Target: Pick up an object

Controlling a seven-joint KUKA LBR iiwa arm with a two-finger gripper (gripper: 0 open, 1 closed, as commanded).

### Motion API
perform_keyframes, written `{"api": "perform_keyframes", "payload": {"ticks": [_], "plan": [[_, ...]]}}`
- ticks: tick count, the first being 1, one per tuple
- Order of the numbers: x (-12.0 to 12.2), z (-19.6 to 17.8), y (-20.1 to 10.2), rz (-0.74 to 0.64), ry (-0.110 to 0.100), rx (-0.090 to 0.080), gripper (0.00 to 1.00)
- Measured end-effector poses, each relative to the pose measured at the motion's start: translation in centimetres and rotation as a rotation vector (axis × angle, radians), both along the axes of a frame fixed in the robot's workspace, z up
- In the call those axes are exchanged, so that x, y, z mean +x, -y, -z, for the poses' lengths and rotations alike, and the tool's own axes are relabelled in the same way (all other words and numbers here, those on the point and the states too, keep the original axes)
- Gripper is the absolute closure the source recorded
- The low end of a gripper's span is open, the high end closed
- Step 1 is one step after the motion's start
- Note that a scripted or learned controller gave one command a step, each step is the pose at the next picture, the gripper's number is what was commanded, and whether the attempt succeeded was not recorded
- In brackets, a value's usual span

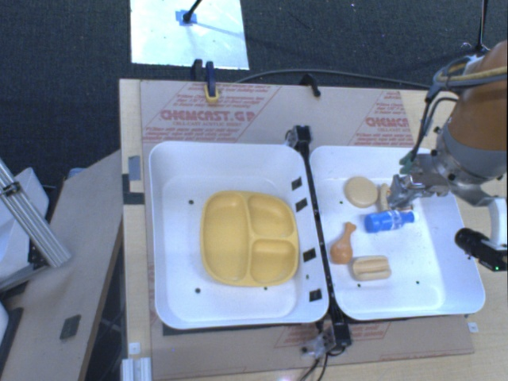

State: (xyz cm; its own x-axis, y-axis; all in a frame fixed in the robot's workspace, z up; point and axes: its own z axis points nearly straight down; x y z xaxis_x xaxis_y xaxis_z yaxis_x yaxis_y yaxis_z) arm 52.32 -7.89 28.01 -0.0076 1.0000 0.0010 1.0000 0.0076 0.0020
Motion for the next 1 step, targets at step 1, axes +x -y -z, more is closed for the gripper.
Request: {"api": "perform_keyframes", "payload": {"ticks": [1], "plan": [[-0.37, 2.2, -4.96, -0.001, -0.001, 0.0, 1.0]]}}
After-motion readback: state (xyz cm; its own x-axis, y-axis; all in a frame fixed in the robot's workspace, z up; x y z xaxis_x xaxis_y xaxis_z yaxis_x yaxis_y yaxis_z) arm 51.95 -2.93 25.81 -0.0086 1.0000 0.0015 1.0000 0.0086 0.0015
